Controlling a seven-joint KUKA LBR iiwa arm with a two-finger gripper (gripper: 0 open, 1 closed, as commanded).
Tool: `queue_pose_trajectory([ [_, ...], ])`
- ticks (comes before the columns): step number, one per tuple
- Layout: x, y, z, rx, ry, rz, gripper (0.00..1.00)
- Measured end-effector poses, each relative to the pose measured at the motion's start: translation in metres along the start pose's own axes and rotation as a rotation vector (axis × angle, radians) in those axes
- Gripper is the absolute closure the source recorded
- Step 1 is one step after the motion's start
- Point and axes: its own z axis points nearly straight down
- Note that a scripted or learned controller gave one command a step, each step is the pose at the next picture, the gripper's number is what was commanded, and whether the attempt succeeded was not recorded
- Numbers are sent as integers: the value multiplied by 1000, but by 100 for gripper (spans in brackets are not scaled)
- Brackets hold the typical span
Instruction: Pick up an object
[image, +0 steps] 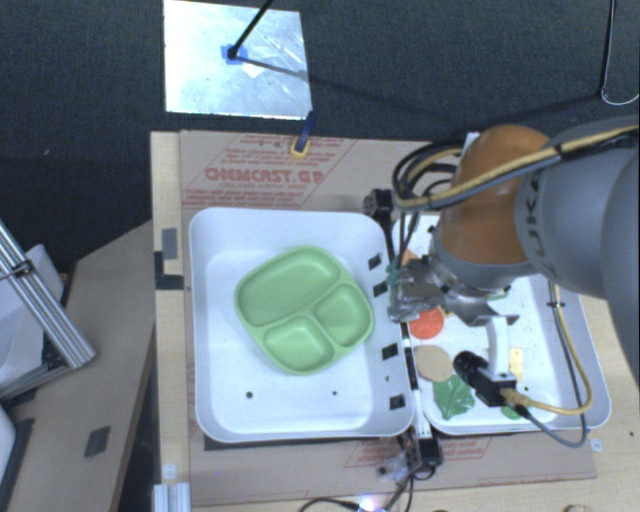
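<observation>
Two white bins (215, 400), green tray (305, 308) left, arm (560, 215) covering right

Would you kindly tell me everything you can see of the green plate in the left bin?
The green plate is pale green, looks like matte plastic, and has rounded corners and three compartments: one large, two smaller. It lies flat, right way up and turned at an angle, on the floor of the left bin, slightly toward its right side. Nothing lies in it, and the gripper is not touching it.
</observation>
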Motion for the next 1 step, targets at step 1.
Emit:
queue_pose_trajectory([
  [1,26,-11,-13,-2,0,1,100],
])
